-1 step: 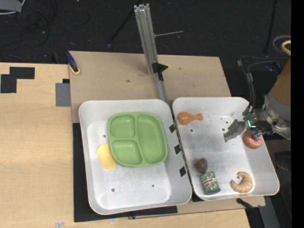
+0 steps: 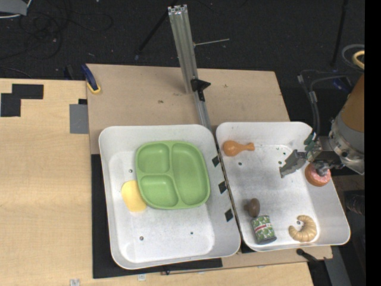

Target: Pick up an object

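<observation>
Left bin (image 2: 119,231): holds a green divided plate (image 2: 172,174) with three compartments, lying flat toward the bin's 12 o'clock side; a yellow lemon-like object (image 2: 133,196) touches the plate's rim at about 8 o'clock.

Right bin (image 2: 274,139): holds five small things. An orange gourd-shaped toy (image 2: 237,148) lies at 10 o'clock; a red-orange ball (image 2: 318,175) at 3 o'clock, against the wall; a dark brown oval lump (image 2: 253,207) near 7 o'clock; a small green-labelled can (image 2: 263,229) just below the lump; a tan croissant (image 2: 303,228) at 5 o'clock.

Gripper (image 2: 296,161): over the right bin at 3 o'clock, just beside the ball; cannot tell its opening, and nothing is seen held.

Ball, look: round, red-orange, partly covered by the wrist.
</observation>
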`<state>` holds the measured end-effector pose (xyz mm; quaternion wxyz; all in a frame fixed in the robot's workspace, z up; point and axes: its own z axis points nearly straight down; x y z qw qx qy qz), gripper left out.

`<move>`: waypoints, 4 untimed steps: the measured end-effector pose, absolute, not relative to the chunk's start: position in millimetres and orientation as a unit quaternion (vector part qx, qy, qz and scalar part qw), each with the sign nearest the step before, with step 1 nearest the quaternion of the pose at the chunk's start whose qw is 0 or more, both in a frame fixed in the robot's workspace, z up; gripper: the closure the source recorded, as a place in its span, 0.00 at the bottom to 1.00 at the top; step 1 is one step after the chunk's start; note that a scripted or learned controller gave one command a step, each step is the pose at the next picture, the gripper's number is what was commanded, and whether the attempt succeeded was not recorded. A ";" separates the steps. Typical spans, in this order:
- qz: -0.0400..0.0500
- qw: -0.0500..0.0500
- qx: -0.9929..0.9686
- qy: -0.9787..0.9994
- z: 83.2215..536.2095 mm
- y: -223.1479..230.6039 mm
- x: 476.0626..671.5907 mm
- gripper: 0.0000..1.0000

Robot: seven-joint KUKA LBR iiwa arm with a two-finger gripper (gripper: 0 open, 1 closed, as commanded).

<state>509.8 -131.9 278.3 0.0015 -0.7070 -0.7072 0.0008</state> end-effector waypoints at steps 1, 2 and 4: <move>0.002 0.004 -0.707 -0.707 223.3 -138.3 516.6 0.00; 0.003 0.004 -0.707 -0.707 158.3 -137.3 514.2 0.00; 0.001 0.000 -0.709 -0.705 111.2 -134.3 509.1 1.00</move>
